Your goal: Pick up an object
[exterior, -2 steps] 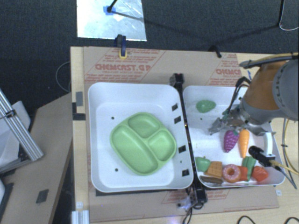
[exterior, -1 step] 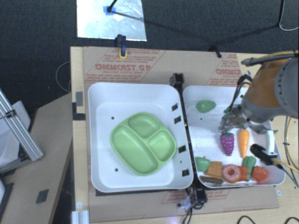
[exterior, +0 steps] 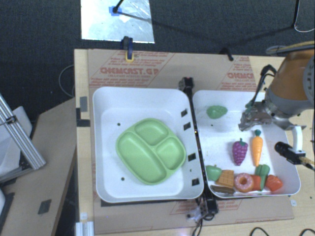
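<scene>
A: Where is the gripper [exterior: 249, 118]?
B: Over the right bin [exterior: 216, 132], just above the toy carrot [exterior: 256, 150]; whether it is clenched or released I cannot tell; nothing visibly held.
A: And the carrot?
B: Lying in that bin, beside the purple grapes [exterior: 239, 151].

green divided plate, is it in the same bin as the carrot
No, the green divided plate lies in the left bin, while the carrot lies in the right bin.
</scene>
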### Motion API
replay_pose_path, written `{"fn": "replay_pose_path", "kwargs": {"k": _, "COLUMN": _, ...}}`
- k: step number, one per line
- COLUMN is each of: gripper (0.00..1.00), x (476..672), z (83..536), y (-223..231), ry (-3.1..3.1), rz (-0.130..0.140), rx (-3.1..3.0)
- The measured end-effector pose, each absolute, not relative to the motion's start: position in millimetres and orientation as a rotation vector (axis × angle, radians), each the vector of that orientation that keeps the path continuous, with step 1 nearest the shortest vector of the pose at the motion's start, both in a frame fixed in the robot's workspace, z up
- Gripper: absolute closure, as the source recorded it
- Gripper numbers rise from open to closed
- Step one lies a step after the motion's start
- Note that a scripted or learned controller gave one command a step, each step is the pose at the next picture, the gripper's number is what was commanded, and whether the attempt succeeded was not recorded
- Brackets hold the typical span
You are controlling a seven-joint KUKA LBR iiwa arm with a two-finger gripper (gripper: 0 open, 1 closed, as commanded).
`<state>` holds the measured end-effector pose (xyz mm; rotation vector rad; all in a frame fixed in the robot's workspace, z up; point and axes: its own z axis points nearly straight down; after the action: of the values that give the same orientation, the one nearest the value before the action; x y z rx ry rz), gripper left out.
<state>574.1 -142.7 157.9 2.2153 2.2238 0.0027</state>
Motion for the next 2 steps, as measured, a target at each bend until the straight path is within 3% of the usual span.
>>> {"fn": "replay_pose_path", "kwargs": {"k": 1, "gripper": 1.0, "x": 569.3, "z": 220.0, "y": -142.5, "ry": 2.223, "rz": 0.005, "rx": 2.213}}
{"fn": "replay_pose_path", "kwargs": {"k": 2, "gripper": 1.0, "x": 570.1, "z": 224.4, "y": -142.4, "ry": 2.226, "rz": 0.002, "rx": 2.215}}
